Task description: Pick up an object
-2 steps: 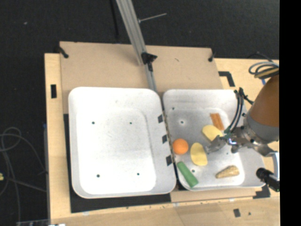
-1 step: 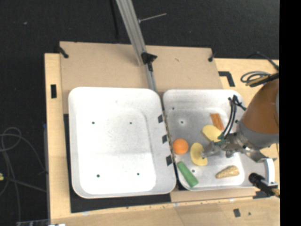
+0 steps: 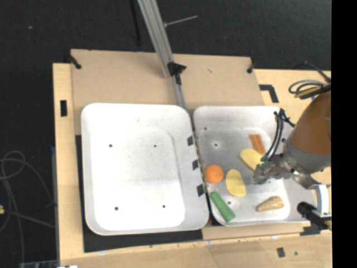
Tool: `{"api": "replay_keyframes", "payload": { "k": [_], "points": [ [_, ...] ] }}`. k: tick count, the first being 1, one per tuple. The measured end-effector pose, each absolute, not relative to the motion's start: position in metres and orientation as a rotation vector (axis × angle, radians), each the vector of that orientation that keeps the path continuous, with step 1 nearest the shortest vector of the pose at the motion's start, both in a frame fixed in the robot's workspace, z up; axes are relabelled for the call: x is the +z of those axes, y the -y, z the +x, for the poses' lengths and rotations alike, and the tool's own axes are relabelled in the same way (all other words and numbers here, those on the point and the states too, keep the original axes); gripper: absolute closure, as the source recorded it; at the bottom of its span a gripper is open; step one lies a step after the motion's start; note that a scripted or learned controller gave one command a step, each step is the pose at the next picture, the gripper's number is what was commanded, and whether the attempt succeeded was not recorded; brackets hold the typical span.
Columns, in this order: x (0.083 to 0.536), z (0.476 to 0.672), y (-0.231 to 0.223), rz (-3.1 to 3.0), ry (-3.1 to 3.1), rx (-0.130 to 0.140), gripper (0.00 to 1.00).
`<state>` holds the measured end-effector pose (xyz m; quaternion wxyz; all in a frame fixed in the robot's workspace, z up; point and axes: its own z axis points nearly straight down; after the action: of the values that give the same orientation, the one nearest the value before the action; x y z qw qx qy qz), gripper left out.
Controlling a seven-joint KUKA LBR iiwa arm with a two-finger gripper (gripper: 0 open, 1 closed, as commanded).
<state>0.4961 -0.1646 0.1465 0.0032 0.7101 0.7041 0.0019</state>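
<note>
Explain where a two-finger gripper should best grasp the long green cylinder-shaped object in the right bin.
Probably mid-length on the long green cylinder-shaped object, from above, fingers closing across its narrow width. It lies flat, slanted near the right bin's lower-left corner, so its ends are harder to reach.

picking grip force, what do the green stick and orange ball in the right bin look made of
green stick: probably plastic or rubber, going by its even, saturated colour; the finish is too blurred to judge. orange ball: smooth, uniformly orange, likely plastic or foam toy fruit; softness can't be told.
</note>
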Motion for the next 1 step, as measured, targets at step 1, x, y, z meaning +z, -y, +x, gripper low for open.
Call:
{"api": "replay_keyframes", "payload": {
  "k": [1],
  "points": [
    [0.2039,0.5076,0.1629,2.212,-2.220,0.006,1.00]
  ]
}}
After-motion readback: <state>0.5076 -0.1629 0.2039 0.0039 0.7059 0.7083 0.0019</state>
